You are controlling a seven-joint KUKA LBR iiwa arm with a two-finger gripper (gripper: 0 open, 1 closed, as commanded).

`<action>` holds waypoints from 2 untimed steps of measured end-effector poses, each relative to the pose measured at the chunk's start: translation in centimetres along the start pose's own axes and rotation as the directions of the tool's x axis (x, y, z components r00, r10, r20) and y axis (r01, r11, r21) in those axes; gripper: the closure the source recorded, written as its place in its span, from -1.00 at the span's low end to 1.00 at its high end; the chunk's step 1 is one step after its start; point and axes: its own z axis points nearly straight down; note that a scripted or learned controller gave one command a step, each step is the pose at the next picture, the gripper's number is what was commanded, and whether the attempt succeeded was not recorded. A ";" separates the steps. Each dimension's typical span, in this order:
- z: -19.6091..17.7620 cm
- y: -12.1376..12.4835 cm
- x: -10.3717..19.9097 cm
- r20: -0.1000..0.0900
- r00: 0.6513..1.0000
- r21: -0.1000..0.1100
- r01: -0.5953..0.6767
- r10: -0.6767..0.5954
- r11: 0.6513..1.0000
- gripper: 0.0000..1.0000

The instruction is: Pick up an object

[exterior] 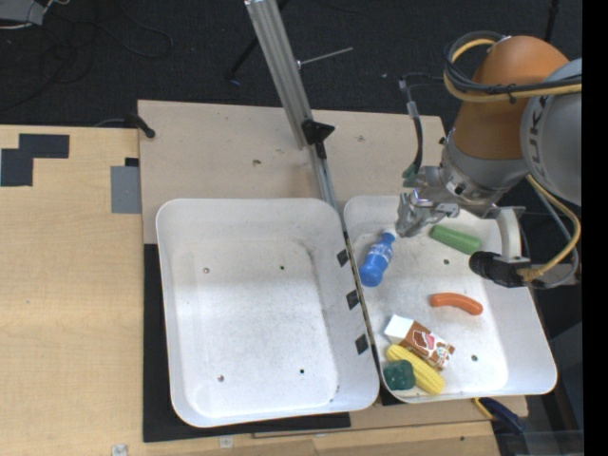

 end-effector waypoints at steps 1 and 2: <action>-0.9 0.6 5.3 0.000 1.000 0.000 0.000 0.000 1.000 1.00; 0.3 0.3 11.1 0.000 1.000 0.004 0.000 0.000 1.000 1.00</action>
